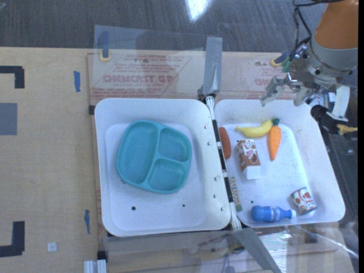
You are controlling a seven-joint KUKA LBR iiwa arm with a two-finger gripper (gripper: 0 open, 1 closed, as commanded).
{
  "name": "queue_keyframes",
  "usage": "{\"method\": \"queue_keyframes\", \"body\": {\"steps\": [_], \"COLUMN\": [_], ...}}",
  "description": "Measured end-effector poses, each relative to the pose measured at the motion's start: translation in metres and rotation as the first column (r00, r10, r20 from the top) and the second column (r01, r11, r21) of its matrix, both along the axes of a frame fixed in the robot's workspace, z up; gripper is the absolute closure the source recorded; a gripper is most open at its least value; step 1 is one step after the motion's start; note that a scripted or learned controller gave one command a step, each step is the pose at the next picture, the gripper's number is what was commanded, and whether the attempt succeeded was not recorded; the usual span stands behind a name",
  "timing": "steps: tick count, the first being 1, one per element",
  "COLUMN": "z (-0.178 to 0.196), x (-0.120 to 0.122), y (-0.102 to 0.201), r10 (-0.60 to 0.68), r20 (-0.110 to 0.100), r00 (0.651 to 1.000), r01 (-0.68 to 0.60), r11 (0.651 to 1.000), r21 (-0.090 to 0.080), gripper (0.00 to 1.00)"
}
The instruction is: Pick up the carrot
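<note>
Now: carrot (274,141) upright in right bin (335,175), near the far wall, leafy end up, touching the banana (255,130) tip; juice carton (248,154) just beside on the left. Gripper (284,89) above the far rim, fingers spread, holding nothing. Best to descend over the orange middle, jaws across the narrow width, clear of banana and carton.
</note>
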State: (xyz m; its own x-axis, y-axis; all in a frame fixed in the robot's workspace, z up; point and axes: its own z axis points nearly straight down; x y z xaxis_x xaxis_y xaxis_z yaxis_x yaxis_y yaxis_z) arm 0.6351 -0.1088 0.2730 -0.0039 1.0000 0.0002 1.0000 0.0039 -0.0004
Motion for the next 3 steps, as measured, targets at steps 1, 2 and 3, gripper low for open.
{"method": "queue_keyframes", "body": {"steps": [1,2,3], "z": [-0.159,-0.187,-0.175], "x": [0.008,-0.040,-0.039], "y": [-0.045,-0.071,-0.073], "r10": [-0.074,-0.373,-0.377], "r20": [0.006,0.001,0.005], "r00": [0.997,0.928,0.926], "r01": [0.074,0.373,0.377], "r11": [0.997,0.928,0.926], "r21": [-0.001,0.001,0.004], "gripper": [0.00,0.00,1.00]}}
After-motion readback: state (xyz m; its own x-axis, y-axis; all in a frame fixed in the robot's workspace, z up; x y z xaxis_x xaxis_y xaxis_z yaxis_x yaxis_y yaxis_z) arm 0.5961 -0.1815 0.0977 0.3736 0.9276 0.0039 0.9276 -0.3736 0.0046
